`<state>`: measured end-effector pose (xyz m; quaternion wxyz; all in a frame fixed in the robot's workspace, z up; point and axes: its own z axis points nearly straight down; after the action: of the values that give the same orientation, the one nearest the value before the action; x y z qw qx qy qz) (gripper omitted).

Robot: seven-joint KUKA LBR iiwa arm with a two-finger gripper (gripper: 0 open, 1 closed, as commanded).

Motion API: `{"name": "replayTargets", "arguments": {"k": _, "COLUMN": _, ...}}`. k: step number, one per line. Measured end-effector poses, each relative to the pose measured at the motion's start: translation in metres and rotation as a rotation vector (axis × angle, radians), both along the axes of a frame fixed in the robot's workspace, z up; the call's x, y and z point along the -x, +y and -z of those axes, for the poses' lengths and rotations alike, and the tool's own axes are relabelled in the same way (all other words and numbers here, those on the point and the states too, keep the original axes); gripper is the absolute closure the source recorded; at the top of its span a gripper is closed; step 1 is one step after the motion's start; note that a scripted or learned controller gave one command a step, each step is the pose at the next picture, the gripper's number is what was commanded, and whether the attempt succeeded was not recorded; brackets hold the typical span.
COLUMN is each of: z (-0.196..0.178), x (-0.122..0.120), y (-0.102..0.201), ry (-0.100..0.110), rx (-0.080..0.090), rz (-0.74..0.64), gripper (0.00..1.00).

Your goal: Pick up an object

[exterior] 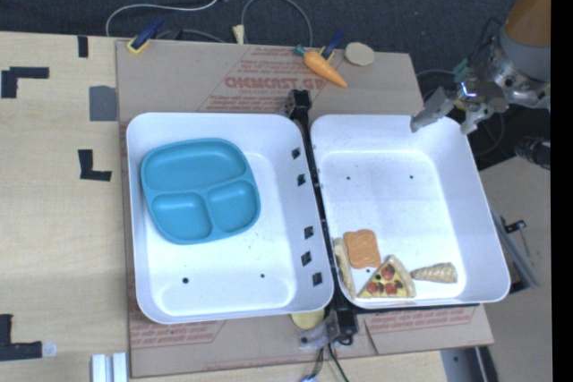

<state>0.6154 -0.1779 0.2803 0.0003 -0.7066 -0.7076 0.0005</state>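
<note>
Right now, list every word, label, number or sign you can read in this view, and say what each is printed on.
"CHICKEN" or similar: large red lettering on the brown cardboard sheet under the two white bins; blurred, the reading is uncertain.
Smaller red lines around that word on the same cardboard: too blurred to read.
Red print on the cardboard strip along the near edge: too small to read.
Black angular marks on the pale wooden bench: shapes, not letters.

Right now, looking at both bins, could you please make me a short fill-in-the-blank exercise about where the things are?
1. The blue divided plate lies in the ____ bin.
2. The toy pizza slice lies in the right bin, near its ____ edge.
3. The toy carrot lies on the cardboard, ____ both bins.
4. The gripper is above the right bin's far ____ corner.

Missing words: left; front; outside; right
</note>
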Motion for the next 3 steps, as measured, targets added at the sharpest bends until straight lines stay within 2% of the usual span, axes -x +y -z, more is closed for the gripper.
{"name": "replayTargets", "arguments": {"k": 1, "z": 0.098, "x": 0.076, "y": -0.011, "ry": 0.011, "rx": -0.004, "rz": 0.004, "gripper": 0.0}}
{"name": "replayTargets", "arguments": {"k": 2, "z": 0.093, "x": 0.081, "y": 0.066, "ry": 0.002, "rx": -0.004, "rz": -0.006, "gripper": 0.0}}
{"name": "replayTargets", "arguments": {"k": 3, "z": 0.193, "x": 0.115, "y": 0.086, "ry": 0.006, "rx": -0.002, "rz": 0.0, "gripper": 0.0}}
